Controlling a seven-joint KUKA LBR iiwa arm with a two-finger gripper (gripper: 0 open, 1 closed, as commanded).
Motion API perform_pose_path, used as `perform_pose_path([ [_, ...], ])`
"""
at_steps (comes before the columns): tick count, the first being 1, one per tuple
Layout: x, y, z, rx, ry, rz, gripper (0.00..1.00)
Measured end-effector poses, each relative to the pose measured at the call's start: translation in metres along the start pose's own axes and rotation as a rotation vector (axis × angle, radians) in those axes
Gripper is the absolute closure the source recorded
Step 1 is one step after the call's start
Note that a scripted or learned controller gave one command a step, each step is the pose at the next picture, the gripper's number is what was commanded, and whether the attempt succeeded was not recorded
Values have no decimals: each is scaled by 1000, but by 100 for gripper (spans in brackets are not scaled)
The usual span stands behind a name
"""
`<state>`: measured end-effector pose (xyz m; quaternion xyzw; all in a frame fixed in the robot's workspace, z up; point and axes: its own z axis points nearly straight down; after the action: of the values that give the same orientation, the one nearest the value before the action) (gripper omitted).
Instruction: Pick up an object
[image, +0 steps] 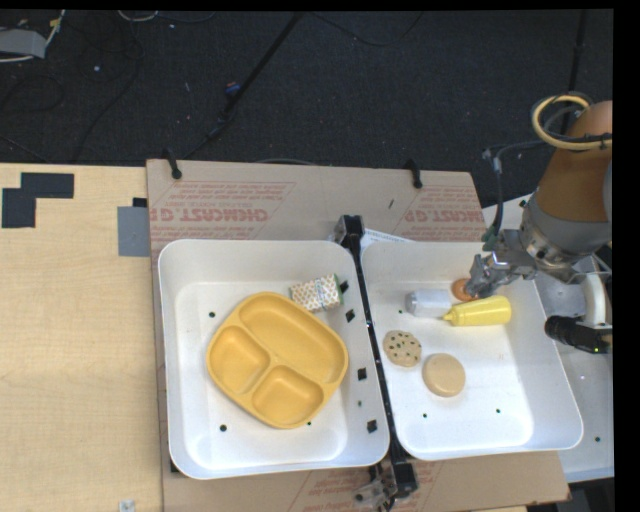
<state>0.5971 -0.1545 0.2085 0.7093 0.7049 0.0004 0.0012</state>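
In the right bin (540, 420) lie a yellow bottle-shaped object (480, 313), a small clear-and-white object (427, 302), a brown speckled cookie (402, 348) and a tan round disc (444, 375). A small orange object (461, 289) peeks out beside the gripper. My gripper (487, 274) hangs low over the bin's far right part, just above the yellow object and touching or nearly touching the orange one. The grey arm with its orange band reaches in from the right.
The left bin (185, 300) holds a yellow divided plate (277, 359) and a small patterned block (316, 292) at the plate's far edge. A black divider runs between the bins. Cardboard lies under both bins, and cables hang at the right.
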Motion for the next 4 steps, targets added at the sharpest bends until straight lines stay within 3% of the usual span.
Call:
perform_pose_path([
  [1,-1,0,-26,2,1,-6,100],
  [4,157,-39,-24,7,3,-12,100],
])
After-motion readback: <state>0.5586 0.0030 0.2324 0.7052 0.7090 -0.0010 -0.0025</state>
